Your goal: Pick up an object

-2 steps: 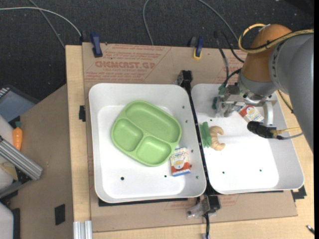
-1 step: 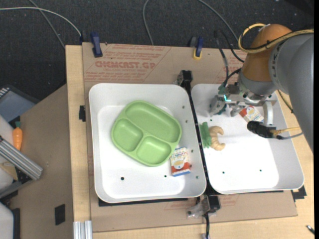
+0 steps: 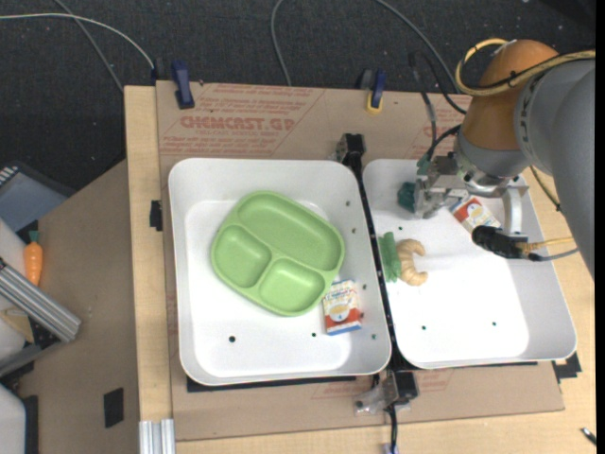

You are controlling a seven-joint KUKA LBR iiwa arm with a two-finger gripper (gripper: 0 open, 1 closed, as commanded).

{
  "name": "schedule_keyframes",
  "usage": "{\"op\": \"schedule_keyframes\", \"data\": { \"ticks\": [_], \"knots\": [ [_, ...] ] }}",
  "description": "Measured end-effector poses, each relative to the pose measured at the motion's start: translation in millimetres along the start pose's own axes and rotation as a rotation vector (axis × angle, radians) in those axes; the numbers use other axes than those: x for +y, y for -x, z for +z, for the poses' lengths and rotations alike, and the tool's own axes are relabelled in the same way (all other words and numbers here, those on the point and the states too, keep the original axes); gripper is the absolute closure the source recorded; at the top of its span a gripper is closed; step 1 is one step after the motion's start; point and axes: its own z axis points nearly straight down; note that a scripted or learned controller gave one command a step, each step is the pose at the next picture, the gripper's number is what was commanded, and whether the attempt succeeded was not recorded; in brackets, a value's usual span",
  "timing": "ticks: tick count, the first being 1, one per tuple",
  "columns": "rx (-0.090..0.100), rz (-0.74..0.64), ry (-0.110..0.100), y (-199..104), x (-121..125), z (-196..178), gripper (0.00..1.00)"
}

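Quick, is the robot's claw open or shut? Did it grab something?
Claw: low over the right bin, but open or shut cannot be told, nor whether it grabbed anything.

Two white bins (image 3: pixel 189 282) (image 3: pixel 529 339) side by side. One green divided plate (image 3: pixel 276 252), one small carton (image 3: pixel 342 307). One green strip (image 3: pixel 388 255), one tan curved piece (image 3: pixel 411 259), one red-white packet (image 3: pixel 472 213).

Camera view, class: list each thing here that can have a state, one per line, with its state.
Green divided plate: upright, compartments bare, in left bin.
Small carton: lying flat beside the plate.
Tan curved toy: lying in right bin.
Gripper: lowered over right bin's far end.
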Motion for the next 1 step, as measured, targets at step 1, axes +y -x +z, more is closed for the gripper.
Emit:
{"op": "schedule_keyframes", "data": {
  "ticks": [1],
  "knots": [
    [0.003, -0.007, 0.006, -88.7, -45.6, -83.6, 1.00]
  ]
}}
